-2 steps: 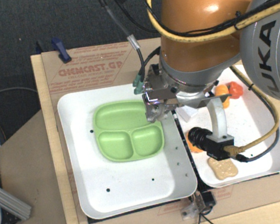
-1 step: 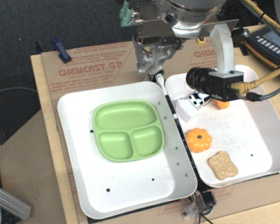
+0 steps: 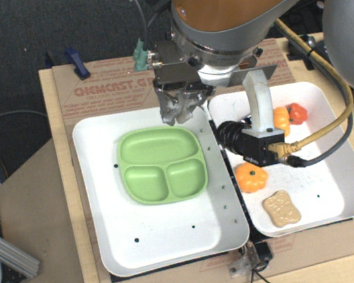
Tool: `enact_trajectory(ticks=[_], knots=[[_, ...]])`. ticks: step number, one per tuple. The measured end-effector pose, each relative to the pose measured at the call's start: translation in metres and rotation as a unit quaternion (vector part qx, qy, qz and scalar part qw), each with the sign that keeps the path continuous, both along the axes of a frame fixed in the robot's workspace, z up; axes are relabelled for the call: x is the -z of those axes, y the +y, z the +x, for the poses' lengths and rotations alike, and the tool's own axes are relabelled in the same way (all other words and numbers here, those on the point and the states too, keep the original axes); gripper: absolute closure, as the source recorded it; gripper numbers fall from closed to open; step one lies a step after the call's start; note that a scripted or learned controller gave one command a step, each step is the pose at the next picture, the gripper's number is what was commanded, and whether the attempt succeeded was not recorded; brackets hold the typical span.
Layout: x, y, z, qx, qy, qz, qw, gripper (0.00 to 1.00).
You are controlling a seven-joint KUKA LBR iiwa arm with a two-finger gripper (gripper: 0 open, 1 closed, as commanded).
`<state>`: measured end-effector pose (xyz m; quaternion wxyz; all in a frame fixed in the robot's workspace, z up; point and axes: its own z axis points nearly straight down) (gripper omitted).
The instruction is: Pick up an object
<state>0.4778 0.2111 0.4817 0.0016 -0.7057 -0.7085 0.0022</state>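
The task just says pick up an object, and the candidates sit in the right bin (image 3: pixel 349 206): an orange pumpkin (image 3: pixel 251 177), a tan cracker (image 3: pixel 282 208), and a small orange-and-red pepper pair (image 3: pixel 290 114). All of them lie off to the right of the gripper (image 3: pixel 181 108) and lower in the view, except the peppers, which are about level with it but well apart, on the far side of the bin divider. The pumpkin is just beside a black hose fitting (image 3: pixel 248 142), and the cracker is a bit below the pumpkin, not touching it.

The gripper itself hangs over the top edge of the left bin (image 3: pixel 114 249), right above the back rim of the green divided plate (image 3: pixel 162 163). Honestly I can't tell how it's set, the metal bits there are too blurry and shadowed. Nothing visible in it.

A white bracket (image 3: pixel 260 106) stands to the gripper's right with a yellow cable (image 3: pixel 326 129) looping off it. The cardboard (image 3: pixel 106 82) under both bins has red print behind the gripper.
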Motion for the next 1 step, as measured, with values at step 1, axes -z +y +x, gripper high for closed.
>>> enact_trajectory(ticks=[1], knots=[[0.1071,0.0142,-0.0002,0.002,0.003,-0.0021,1.0000,1.00]])
